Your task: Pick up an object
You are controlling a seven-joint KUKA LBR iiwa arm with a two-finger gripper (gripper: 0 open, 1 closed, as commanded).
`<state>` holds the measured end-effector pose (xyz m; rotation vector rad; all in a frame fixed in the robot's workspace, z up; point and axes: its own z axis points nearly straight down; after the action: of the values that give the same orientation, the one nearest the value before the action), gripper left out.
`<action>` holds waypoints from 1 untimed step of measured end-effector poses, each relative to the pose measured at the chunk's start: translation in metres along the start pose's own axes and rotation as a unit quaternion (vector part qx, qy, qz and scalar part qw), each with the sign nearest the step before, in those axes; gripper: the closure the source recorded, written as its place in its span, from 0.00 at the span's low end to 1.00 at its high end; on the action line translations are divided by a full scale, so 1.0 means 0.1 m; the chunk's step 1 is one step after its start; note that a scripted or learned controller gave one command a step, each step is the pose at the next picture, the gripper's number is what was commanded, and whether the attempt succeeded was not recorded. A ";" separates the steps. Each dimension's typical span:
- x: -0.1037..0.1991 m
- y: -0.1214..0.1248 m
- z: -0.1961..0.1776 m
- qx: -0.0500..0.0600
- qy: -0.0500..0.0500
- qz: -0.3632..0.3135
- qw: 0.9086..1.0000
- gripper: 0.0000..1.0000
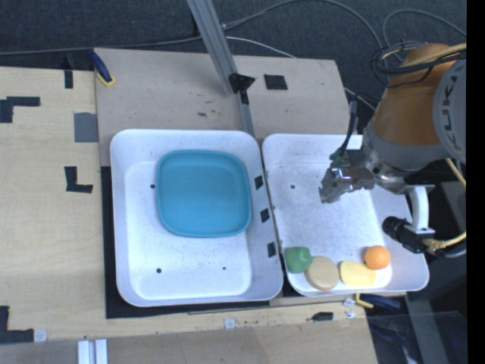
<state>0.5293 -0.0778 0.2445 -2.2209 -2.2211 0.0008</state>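
The left bin (125, 203) holds a blue plate (203, 192); my gripper (332, 192) hangs over the right bin (303, 158), grip state unclear; the yellow (356, 274), tan (323, 272), green (298, 258) and orange (377, 257) pieces lie nearer, along its near edge.

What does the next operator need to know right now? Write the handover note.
Hand: over the right bin, upper middle, nothing visibly in it; grip state unclear.
Things: green piece, tan piece, yellow piece and orange ball sit in a row along the right bin's near edge. Blue plate lies in the left bin.
Done: nothing picked.
Left: choose an object, descend, grasp, lift.
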 end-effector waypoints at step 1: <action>0.52 -0.12 0.13 0.000 0.000 0.000 1.000 1.00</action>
<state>0.5175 -0.0261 0.2317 -2.2212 -2.2209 0.0015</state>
